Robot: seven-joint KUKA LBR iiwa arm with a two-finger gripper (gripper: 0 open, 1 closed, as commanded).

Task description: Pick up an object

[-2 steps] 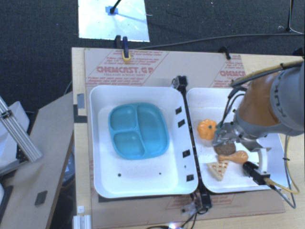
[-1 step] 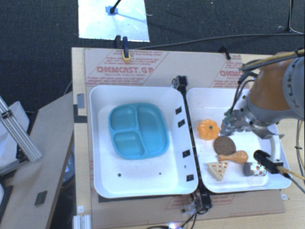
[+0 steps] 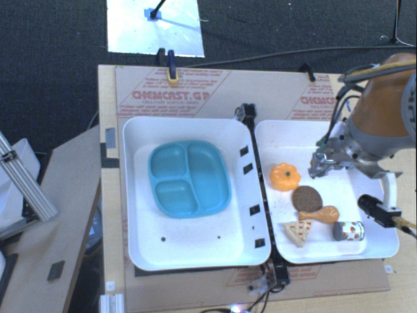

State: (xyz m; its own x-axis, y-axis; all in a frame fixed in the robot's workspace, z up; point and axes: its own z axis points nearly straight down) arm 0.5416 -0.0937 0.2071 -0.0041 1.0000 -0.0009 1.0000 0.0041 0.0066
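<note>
Your gripper (image 3: 320, 163) hangs over the upper part of the right shallow white bin (image 3: 378, 248), beside the small orange plastic pumpkin (image 3: 285, 176); you cannot tell from this angle whether it is spread or closed, and nothing shows in its grasp.

Count five loose objects in that right bin, all below and to the left of the gripper. There is one pumpkin near the bin's left wall, one flat round brown patty (image 3: 306, 198) just below it, and one tan toy drumstick (image 3: 320, 214) touching the patty's lower edge. One pale wedge of toy pizza (image 3: 298, 232) lies beside the drumstick's narrow end, and one small grey and red can (image 3: 348, 230) lies on its side near the lower right corner. A black tool on the arm (image 3: 376, 212) sits just above the can.

The left shallow white bin (image 3: 146, 253) holds one light blue plastic divided plate (image 3: 189, 178) with three compartments.

Both bins rest side by side on the surface (image 3: 195, 90), a board printed with red lettering. A yellow and blue clamp (image 3: 171, 67) grips its far edge.
</note>
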